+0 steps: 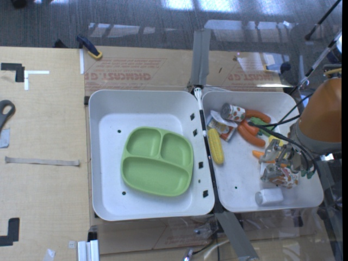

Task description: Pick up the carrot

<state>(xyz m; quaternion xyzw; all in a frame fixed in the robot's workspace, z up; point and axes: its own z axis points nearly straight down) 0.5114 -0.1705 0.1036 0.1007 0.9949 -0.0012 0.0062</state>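
Right bin [239,197]: one carrot [251,134], one corn cob [216,145], crowded along its far side; gripper [278,165] near right wall, finger state cannot be told

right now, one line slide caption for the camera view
Gripper over right bin near carrot; green plate in left bin.

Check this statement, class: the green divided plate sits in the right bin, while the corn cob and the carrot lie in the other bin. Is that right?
Not quite. The camera view shows the green divided plate in the left bin, not the right. The rest stands: the corn cob and the carrot lie in the other bin, the right bin.
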